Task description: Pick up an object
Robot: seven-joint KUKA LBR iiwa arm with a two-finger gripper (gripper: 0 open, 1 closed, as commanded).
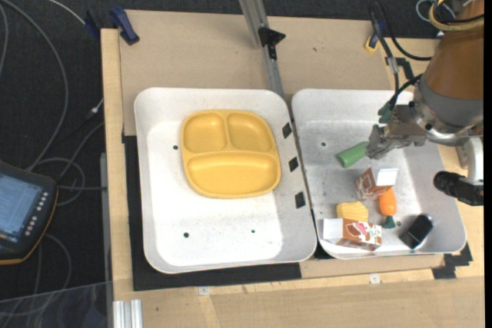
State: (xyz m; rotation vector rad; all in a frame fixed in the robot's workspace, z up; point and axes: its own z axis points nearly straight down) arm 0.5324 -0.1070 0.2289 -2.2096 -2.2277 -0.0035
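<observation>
The bench is light wood, standing on dark carpet with loose cables. The left bin holds a yellow divided plate. The right bin holds a green object, an orange object and small packets. The gripper sits just beside the green object; its finger state cannot be determined.
</observation>
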